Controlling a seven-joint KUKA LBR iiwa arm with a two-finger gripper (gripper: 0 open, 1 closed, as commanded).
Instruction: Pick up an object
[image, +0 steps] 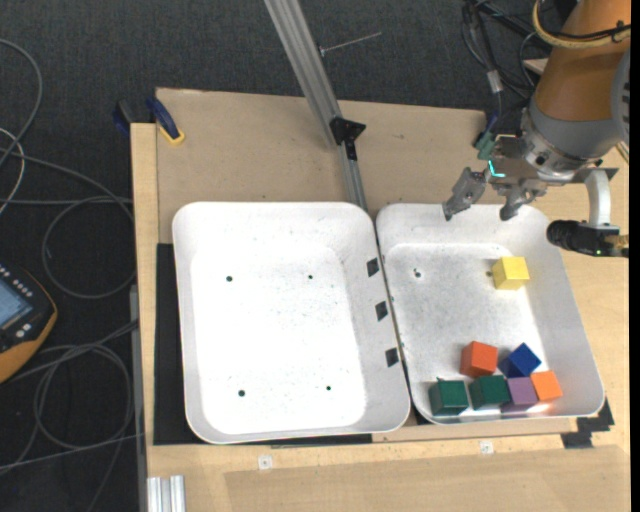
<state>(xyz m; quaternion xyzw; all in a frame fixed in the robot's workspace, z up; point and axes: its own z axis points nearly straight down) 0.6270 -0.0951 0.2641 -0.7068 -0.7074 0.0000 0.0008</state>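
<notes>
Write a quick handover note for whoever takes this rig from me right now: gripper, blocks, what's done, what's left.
Gripper: open, holding nothing, above the far edge of the right bin.
Blocks, all in the right bin: yellow block alone near the far side; red-orange, blue, orange, purple and two green blocks clustered at the near edge.
Done: nothing picked yet.
Left: descend, grasp a block, lift. Yellow looks easiest, being isolated.

The grey arm's 2-finger hand hangs spread open over the far rim of the right shallow white bin, gripping nothing. A small yellow cube lies near it. At the near corner cluster 2 orange, 2 green, 1 blue and 1 purple block. The left white bin sits alongside on the wooden bench.
</notes>
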